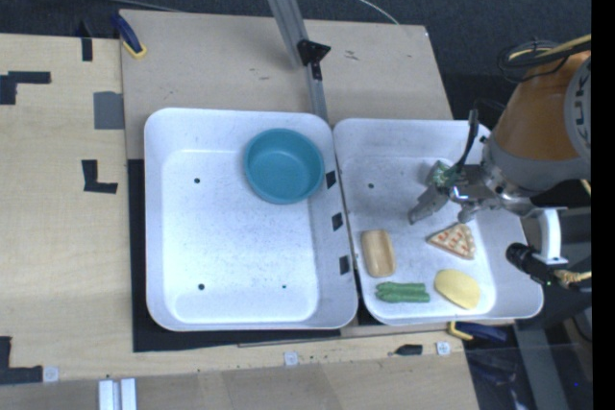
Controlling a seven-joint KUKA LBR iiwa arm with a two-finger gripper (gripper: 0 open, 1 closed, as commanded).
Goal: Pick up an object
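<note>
My gripper (442, 213) hangs over the right bin (384, 144), near its middle right, with its two fingers spread open and nothing between them. A pizza slice (454, 241) lies just below the right finger. Further toward the front of that bin lie a tan bread roll (378, 253), a green pea pod (401, 292) and a yellow lemon-like piece (457, 288). A blue bowl (283, 165) stands upright at the back right of the left bin (183, 235).
A slanted metal pole (283, 0) crosses the back of the bench and ends at the gap between the bins. The arm's grey and orange body (543, 125) covers the right bin's far right side. Black clips (337, 221) sit on the rim between the bins.
</note>
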